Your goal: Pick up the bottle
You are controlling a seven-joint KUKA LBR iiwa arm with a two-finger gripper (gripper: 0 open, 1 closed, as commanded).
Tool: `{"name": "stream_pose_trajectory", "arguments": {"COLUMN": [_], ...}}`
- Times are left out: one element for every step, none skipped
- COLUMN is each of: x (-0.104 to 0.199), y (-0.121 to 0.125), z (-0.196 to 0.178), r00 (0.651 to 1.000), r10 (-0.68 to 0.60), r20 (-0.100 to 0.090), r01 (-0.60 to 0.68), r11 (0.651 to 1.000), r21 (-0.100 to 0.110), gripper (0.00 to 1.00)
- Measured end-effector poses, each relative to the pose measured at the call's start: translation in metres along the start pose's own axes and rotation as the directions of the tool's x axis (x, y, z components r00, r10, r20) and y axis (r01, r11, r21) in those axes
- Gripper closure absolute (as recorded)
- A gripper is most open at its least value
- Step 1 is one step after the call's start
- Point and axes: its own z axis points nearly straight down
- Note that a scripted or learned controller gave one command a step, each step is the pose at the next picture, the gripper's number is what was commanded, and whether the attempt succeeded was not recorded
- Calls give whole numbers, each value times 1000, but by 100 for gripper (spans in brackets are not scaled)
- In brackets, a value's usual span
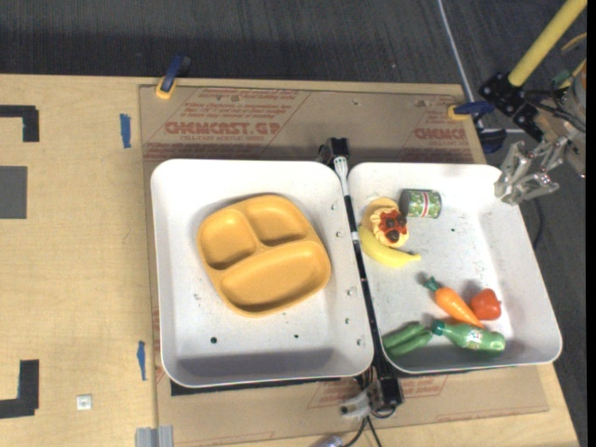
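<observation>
A green bottle (472, 338) lies on its side near the front edge of the right bin (521, 259). Its neck points left toward a green pea pod (407, 337). My gripper (527, 188) hovers over the bin's far right rim, well behind the bottle and apart from it. The fingers are spread open with nothing between them.
Close behind the bottle lie a carrot (451, 301) and a red tomato (485, 304). A banana (386, 250), a small yellow plate with red fruit (387, 222) and a green can (421, 203) occupy the bin's far left. The left bin (177, 277) holds a yellow divided plate (264, 251).
</observation>
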Motion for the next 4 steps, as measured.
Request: {"name": "stream_pose_trajectory", "arguments": {"x": [-26, -10, -5, -7], "y": [45, 30, -2, -3], "z": [147, 15, 21, 9], "r00": [995, 994, 974, 975], "r10": [99, 110, -225, -222], "r20": [-21, -21, -18, -10], "r01": [-99, -110, 225, 222], "r11": [995, 994, 974, 975], "r21": [-5, -4, -10, -5], "gripper": [100, 100, 100, 100]}}
